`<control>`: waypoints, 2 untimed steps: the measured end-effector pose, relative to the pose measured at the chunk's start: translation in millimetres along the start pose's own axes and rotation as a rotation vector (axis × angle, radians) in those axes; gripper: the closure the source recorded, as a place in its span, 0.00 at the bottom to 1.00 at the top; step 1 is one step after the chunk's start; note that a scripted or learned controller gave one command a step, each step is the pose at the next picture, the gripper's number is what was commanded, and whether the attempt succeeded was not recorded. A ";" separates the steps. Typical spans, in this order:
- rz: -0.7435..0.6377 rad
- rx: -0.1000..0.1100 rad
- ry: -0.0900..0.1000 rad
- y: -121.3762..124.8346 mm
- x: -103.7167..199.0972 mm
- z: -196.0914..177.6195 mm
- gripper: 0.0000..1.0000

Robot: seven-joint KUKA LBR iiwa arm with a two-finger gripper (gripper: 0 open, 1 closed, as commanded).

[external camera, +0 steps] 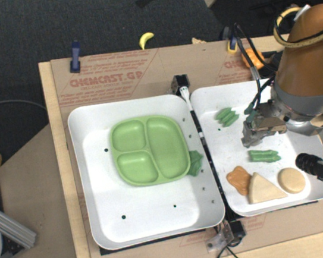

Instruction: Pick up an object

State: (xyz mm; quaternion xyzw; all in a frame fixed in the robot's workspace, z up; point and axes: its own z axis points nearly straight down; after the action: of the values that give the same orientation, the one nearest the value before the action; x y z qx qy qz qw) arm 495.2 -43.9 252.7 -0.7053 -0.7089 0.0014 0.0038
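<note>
My gripper (250, 136) hangs low over the middle of the right bin (206, 103), reaching in from the right. A green bean-like piece (264, 155) lies just below and right of it. Another green piece (227, 116) lies up and to the left. Along the bin's front edge sit an orange-brown lump (239, 179), a cream wedge (262, 188) and a round tan piece (291, 180). Nothing shows between the fingers.
The left bin (102, 212) holds a green three-compartment plate (150, 150), with a small green piece (196, 161) at its right edge. A black divider bar (199, 138) runs between the bins. Cardboard surrounds both bins.
</note>
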 end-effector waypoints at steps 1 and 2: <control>-0.003 -0.004 0.000 -16.4 70.1 -6.7 1.00; 0.005 -0.030 -0.004 -12.5 37.4 -185.3 1.00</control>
State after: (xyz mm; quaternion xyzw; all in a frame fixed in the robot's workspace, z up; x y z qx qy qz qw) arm 483.8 -7.1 438.2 -0.7072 -0.7069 -0.0079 -0.0080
